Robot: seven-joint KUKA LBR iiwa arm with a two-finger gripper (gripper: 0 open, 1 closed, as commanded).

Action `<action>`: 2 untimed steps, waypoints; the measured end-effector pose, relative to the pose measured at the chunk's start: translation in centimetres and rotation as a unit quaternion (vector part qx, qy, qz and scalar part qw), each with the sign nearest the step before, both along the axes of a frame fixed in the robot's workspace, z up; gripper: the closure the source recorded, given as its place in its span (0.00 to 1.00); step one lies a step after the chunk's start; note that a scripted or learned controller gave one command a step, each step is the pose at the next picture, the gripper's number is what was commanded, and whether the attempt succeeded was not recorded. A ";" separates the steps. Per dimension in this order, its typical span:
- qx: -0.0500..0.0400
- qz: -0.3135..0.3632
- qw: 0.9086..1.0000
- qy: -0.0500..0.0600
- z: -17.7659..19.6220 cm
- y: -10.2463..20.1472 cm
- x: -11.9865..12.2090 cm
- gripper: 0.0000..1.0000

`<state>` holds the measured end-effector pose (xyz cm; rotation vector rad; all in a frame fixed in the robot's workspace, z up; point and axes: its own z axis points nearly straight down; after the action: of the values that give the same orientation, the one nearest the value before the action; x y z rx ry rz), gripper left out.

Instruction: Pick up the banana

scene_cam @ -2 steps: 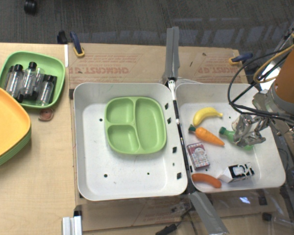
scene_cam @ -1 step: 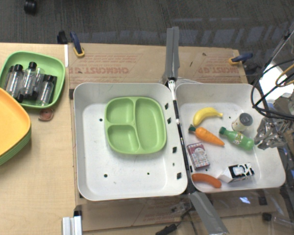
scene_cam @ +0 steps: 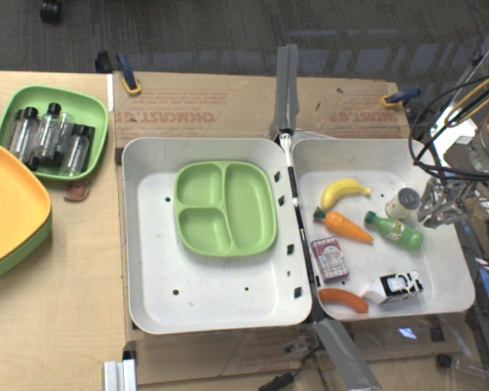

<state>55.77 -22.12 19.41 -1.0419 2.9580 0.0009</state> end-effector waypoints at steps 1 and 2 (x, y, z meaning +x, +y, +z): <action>-0.001 0.063 0.998 -0.005 -5.1 0.1 8.9 1.00; 0.000 0.252 0.968 0.000 -2.9 0.0 4.2 1.00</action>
<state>59.92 -22.07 16.50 -1.7544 2.6003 0.0023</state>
